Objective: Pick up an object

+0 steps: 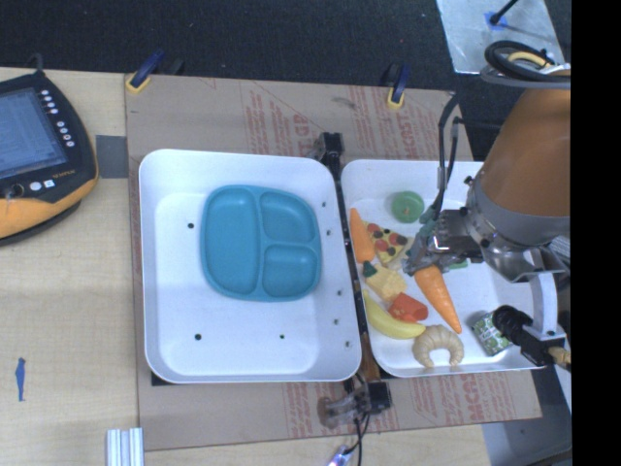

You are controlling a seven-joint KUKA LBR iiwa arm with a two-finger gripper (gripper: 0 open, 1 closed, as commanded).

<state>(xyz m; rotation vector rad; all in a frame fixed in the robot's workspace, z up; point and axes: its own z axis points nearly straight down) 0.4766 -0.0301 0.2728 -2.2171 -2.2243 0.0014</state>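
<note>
The right bin (pixel 388 176) holds toy food: a green round piece (pixel 408 205), an orange carrot (pixel 439 297), a smaller carrot (pixel 360 235), a pizza slice (pixel 388 245), a yellow cheese piece (pixel 384 282), a red piece (pixel 408 308), a banana (pixel 390 324), a croissant (pixel 439 346) and a small green can (pixel 490 334). My gripper (pixel 434 249) hangs low over the middle of this bin, just above the top end of the larger carrot. I see nothing clearly held between its fingers.
The left bin (pixel 170 260) carries a blue divided plate (pixel 260 242). A teach pendant (pixel 39 158) lies at the far left of the bench. Clamps (pixel 332 148) join the bins at the middle. The arm's bulk covers the right bin's right side.
</note>
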